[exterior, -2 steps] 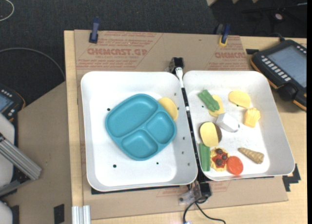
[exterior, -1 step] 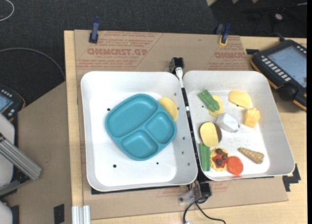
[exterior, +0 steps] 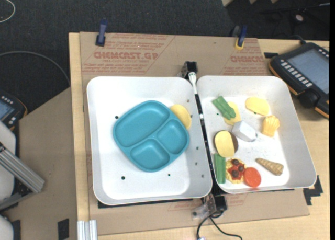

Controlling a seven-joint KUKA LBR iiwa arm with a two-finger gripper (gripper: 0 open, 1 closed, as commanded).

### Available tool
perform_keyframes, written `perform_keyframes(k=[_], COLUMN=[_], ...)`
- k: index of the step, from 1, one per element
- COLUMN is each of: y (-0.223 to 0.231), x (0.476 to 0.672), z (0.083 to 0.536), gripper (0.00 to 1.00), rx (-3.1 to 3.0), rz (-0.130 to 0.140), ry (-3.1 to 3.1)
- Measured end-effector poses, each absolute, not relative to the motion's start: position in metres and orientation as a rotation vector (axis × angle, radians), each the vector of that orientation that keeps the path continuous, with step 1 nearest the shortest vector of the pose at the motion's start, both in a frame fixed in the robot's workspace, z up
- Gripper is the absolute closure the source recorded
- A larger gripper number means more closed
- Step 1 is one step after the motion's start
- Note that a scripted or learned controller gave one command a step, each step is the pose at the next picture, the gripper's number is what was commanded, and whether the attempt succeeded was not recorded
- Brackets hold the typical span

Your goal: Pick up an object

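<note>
The left bin holds a blue three-compartment plate, with a small yellow toy resting at the plate's upper right edge. The right bin carries several toy foods: a green pickle, a yellow piece, a yellow shell-shaped piece, a white-grey block, a yellow and brown round piece, a green stick, a pizza slice, a red round piece and a tan cone.
Both bins rest on a cardboard sheet held by blue clamps at its far edge. A black handheld controller lies on the bench to the right of the bins. Cables and black clips sit between the bins.
</note>
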State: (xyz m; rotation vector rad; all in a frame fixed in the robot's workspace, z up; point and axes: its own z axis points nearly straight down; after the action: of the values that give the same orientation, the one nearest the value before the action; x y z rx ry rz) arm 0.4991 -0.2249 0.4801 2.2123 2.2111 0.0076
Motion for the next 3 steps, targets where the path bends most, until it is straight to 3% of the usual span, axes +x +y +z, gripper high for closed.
perform_keyframes(k=[1, 2, 3], y=[-0.224, -0.223, -0.224], x=[0.478, 0.493, 0.527], z=[0.422, 0.372, 0.356], gripper=[1.00, 1.00, 1.00], rx=[2.227, 2.225, 2.217], rz=[-0.004, -0.003, 0.000], ry=[2.222, 2.224, 2.222])
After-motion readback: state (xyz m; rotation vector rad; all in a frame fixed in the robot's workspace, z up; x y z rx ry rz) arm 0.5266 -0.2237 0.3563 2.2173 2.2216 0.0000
